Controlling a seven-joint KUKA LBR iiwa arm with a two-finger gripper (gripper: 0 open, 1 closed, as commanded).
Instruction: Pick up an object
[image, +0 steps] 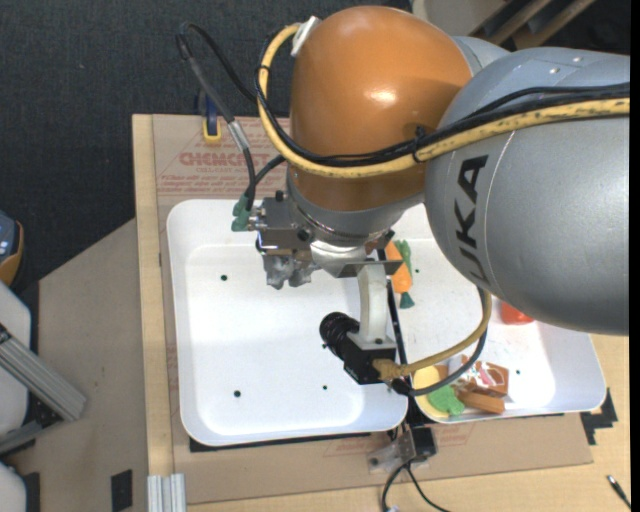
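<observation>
Orange band (370, 90): domed and glossy, it capped the grey arm (540, 200) above the left bin (230, 330).
End effector (288, 268): hung low over the far part of the left bin; how far open it was could not be told, and nothing was seen in its hold.
Orange-and-green toy piece (401, 272): lay near where the two bins meet; which bin, unclear.
Toy food pile (465, 390): yellow, green, orange and red bits at the near edge of the right bin (570, 370).
Desk (150, 300): cardboard-covered.
</observation>
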